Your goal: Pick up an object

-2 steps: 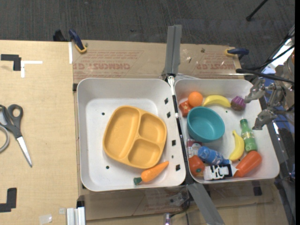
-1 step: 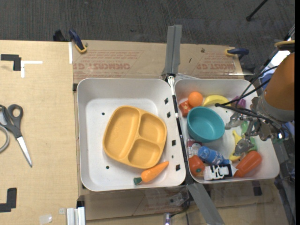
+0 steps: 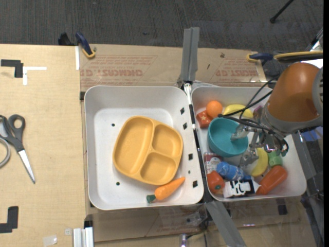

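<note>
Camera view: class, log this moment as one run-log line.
arm: over right bin | gripper: beside teal bowl, nothing seen held | left bin: yellow plate, toy carrot | pick: not yet done

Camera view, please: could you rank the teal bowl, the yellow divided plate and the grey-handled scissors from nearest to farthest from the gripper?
1. Teal bowl, right bin, just beside the gripper.
2. Yellow divided plate, left bin.
3. Grey-handled scissors, on the bench at far left.

So the surface (image 3: 41,138) is tan board. 2 white bins sit on it side by side, left bin (image 3: 95,153) and right bin (image 3: 298,187), touching. Scissors (image 3: 18,143) lie way off left, brown cardboard (image 3: 128,68) behind the bins.
</note>
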You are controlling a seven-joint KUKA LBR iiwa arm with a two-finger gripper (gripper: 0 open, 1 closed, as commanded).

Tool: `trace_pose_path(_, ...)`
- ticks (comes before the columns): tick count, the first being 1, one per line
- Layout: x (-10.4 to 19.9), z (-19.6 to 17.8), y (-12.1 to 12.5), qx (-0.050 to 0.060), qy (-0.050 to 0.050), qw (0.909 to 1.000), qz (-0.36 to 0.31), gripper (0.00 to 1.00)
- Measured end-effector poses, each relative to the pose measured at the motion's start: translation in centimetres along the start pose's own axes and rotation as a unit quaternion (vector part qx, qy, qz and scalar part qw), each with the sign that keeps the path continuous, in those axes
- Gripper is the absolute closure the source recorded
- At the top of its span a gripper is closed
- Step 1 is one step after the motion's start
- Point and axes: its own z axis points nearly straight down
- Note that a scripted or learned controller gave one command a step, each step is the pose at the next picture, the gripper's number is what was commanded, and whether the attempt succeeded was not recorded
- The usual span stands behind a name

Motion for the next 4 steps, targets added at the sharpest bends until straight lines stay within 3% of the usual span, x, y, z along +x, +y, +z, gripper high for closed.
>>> trace_pose_path(1,2.0,0.0,-2.3,0.0,0.001,0.9958,-0.092,0.0)
trace_pose_path(2,-3.5,0.2,3.0,-0.001,0.008,0.9995,0.031,0.0)
trace_pose_path(3,3.3,0.0,3.5,0.0,0.0,0.9923,0.124,0.0)
trace_pose_path(4,6.2,-0.5,2.9,0.0,-0.014,0.9895,0.144,0.0)
